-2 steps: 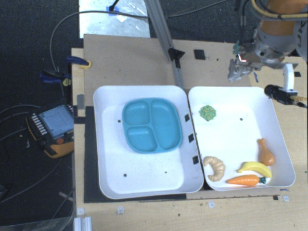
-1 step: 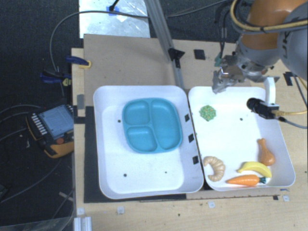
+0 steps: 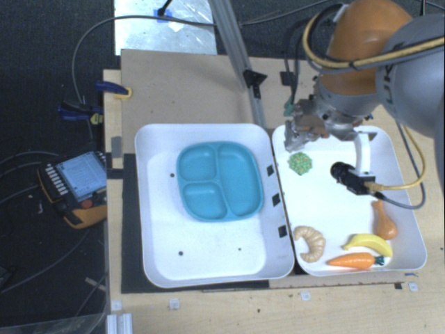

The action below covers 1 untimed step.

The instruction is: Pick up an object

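Hovering above the green broccoli (image 3: 300, 163), the jaws (image 3: 297, 139) carry no legible markings; their spread is indiscernible.

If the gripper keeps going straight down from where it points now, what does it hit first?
Most likely the green broccoli-like piece, just below the gripper in the right bin. Depth is unclear from this slanted view, so it may land on bin floor beside it.

Setting: robotics lab bench — industrial arm (image 3: 389, 54) over two white bins (image 3: 156, 256), cardboard-topped table (image 3: 181, 82), loose cables (image 3: 83, 40) on dark carpet, clamps (image 3: 94, 106), handheld control pendant (image 3: 75, 179) — toy food (image 3: 348, 245) as test objects.
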Available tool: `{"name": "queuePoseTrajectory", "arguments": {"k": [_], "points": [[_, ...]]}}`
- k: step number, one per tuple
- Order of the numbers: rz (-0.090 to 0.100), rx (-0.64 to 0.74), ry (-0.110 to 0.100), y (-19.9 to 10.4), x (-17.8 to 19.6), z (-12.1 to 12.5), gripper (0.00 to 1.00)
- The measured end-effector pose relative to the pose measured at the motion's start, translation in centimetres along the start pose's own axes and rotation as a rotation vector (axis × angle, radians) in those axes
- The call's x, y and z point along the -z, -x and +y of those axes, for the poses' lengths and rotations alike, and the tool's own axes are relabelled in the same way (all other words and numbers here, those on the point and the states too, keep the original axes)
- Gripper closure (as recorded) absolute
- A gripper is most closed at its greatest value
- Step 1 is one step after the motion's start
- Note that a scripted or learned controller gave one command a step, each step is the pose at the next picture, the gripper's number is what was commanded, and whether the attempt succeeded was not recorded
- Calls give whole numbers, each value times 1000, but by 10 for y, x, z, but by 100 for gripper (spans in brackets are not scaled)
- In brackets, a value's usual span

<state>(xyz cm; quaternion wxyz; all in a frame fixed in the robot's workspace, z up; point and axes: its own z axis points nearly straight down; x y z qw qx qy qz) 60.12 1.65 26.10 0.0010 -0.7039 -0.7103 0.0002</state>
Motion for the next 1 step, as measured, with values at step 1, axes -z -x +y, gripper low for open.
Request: {"name": "queuePoseTrajectory", "arguments": {"k": [1], "points": [[1, 2, 0, -58, -5, -21, 100]]}}
